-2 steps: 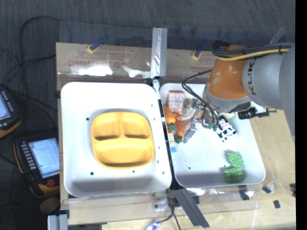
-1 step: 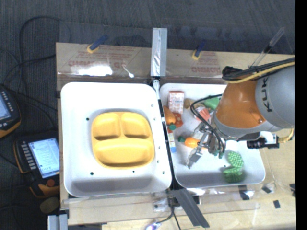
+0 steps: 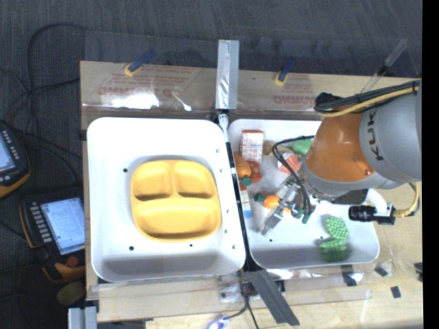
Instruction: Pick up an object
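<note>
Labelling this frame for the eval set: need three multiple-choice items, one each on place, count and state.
1. The yellow plastic divided tray lies in:
A. the left white bin
B. the right white bin
C. the bench outside both

2. Compartments in that tray:
A. one
B. three
C. six

3. The green knobbly object is:
A. between the fingers
B. on the yellow tray
C. lying loose in the right bin

Key: 1 A, the tray sits mid left bin. 2 B, two small compartments above one wide. 3 C, it rests apart from the gripper.

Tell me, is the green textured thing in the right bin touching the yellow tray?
Apart. The camera view shows the green textured object lying in the right bin, while the yellow tray sits in the left bin.
</note>
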Tool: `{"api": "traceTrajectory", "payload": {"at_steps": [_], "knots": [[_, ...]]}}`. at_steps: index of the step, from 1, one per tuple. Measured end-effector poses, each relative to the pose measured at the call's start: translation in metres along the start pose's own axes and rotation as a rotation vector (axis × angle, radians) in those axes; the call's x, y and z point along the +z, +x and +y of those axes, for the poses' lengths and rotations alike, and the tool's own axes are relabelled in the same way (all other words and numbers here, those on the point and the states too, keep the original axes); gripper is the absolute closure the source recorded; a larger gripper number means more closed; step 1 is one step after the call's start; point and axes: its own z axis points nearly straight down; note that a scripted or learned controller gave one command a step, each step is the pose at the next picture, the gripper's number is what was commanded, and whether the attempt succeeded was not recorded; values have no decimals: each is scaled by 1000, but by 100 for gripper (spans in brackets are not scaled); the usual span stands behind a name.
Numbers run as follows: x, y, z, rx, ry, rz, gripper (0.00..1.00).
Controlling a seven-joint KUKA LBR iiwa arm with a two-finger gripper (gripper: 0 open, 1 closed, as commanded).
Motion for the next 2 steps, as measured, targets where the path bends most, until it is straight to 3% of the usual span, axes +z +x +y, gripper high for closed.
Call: {"api": "traceTrajectory", "payload": {"at_steps": [1,2], "knots": [[0,-2,1,152,-1,1,0],[-10,-3,3,152,-4,-3,100]]}}
